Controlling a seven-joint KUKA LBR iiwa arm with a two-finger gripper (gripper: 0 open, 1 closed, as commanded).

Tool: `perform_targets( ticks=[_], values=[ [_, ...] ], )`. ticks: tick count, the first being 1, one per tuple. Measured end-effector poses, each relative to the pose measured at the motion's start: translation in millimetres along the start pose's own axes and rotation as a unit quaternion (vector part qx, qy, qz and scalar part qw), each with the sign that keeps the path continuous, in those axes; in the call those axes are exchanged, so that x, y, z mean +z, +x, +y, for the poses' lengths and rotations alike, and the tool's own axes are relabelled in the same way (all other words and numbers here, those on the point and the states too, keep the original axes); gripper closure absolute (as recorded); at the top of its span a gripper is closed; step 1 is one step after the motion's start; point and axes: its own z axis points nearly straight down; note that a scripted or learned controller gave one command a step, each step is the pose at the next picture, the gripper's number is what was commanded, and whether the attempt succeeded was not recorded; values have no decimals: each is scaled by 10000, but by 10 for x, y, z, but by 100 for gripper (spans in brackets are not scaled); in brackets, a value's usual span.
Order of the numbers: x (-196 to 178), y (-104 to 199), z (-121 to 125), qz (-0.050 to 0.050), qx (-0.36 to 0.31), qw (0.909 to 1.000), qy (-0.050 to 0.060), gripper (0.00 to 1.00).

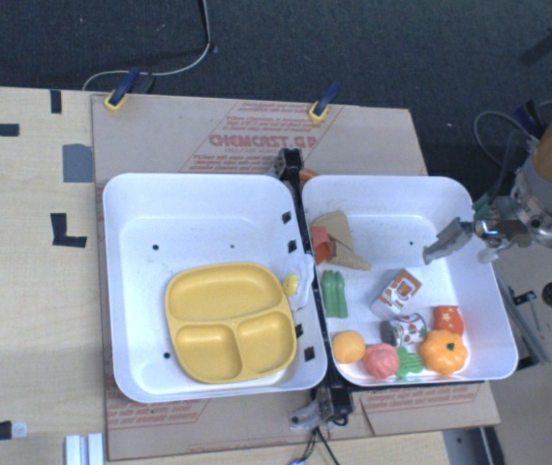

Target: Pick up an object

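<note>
The right bin [383, 194] holds several small toy items. A tan wedge [342, 241] lies at its left with a red piece [321, 251] beside it, and a green item [333, 294] just below. A small orange-and-white box [399, 288] sits mid-bin. Along the front are an orange ball [349, 345], a pink-red fruit [381, 360], a white-and-red can [409, 329], a red block [447, 318] and an orange pumpkin [443, 353]. My gripper [458, 239] hangs over the bin's right side, above and to the right of the box, with nothing visibly in it.
A yellow divided plate [228, 320] lies in the left bin [160, 201], with a small yellow piece [291, 284] at its right edge. A black divider [300, 250] joins the two bins. Cables run along the right edge of the bench.
</note>
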Motion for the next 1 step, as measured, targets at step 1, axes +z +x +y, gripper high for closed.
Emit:
perform_targets(
  ticks=[1],
  values=[
    [1454,278,-60,25,-10,10000,62,0]
  ],
)
